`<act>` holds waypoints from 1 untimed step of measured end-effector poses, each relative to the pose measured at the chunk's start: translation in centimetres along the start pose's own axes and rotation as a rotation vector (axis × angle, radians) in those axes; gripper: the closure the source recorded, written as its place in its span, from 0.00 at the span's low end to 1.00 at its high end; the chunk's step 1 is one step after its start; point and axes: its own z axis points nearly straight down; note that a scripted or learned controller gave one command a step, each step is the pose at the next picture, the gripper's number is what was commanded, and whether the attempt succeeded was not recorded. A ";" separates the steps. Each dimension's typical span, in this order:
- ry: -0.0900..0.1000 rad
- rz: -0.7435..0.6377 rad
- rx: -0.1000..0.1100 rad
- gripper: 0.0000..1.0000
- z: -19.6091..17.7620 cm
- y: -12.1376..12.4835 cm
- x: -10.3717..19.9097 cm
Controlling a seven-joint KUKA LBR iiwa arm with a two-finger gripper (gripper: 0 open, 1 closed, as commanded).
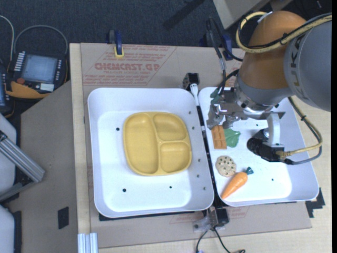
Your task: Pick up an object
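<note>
- Cardboard sheeting covers the worktop (79,157), which carries two shallow white bins side by side.
- Nearest the camera in the right bin (300,186), a toy carrot (235,183) lies at a slant, its green top pointing away.
- Just beyond the carrot lies a round chocolate-chip cookie (226,165), close to it but apart.
- Farther back, an orange wafer-like block (219,137) lies along the bin's left wall, with a small green piece (232,138) touching its right side.
- Above those two hangs the gripper (219,116); whether its fingers are apart or together cannot be told.
- Occupying the middle of the left bin (100,141) is a yellow three-compartment plate (157,143).
- Farthest back left, a small screen unit (38,70) sits off the worktop.
</note>
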 end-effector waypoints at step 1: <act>0.000 -0.001 -0.002 1.00 0.1 -0.3 5.2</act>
